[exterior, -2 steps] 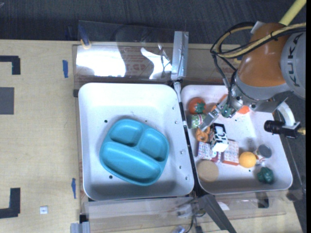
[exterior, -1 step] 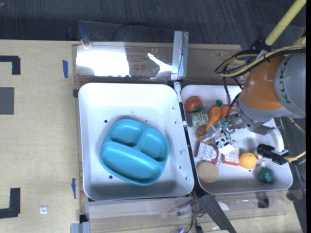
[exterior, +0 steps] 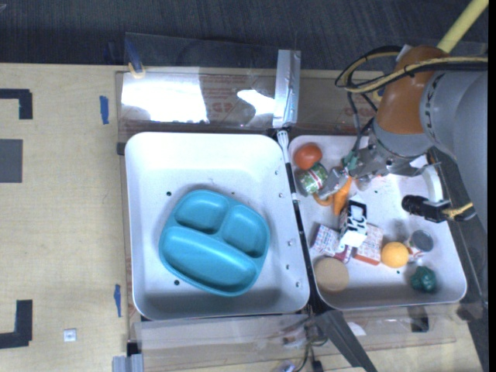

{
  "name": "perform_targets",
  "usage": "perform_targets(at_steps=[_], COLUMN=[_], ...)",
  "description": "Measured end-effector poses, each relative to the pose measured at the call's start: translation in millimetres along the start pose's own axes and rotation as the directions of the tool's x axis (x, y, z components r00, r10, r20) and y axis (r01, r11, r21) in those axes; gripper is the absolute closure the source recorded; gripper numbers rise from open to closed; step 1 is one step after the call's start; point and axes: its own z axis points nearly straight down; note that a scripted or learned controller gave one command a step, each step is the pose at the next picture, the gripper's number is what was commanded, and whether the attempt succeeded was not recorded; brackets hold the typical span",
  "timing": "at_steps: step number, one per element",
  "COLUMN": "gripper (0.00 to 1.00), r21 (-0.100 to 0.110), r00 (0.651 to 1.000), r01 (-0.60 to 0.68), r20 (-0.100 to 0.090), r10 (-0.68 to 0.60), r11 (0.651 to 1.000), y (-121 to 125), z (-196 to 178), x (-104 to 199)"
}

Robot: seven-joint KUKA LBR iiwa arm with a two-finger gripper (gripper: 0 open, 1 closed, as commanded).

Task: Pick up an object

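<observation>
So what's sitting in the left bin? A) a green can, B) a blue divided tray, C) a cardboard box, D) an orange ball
B: a blue divided tray with three compartments lies in the left bin; the smaller items lie in the right bin.

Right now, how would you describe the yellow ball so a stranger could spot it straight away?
Look in the right-hand shallow white bin, toward its near right corner. The small round yellow-orange ball lies there, just right of the red-and-white printed packet and up-left of the dark green round object. It is the only plain yellow sphere among them.
</observation>
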Motion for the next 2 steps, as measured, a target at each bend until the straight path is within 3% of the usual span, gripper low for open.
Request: perform_targets(at_steps=[1, 2], gripper=[0.00, 0.00], r21=[-0.051, -0.058], r00=[0.993, 0.998], r01=[0.113, 0.064], r20=[0.032, 0.031], r10=[-0.112, -0.063], r11=[0.992, 0.996], y=[-65.4, -101.0], z=[-0.2, 1.3], x=[22.0, 27.5])
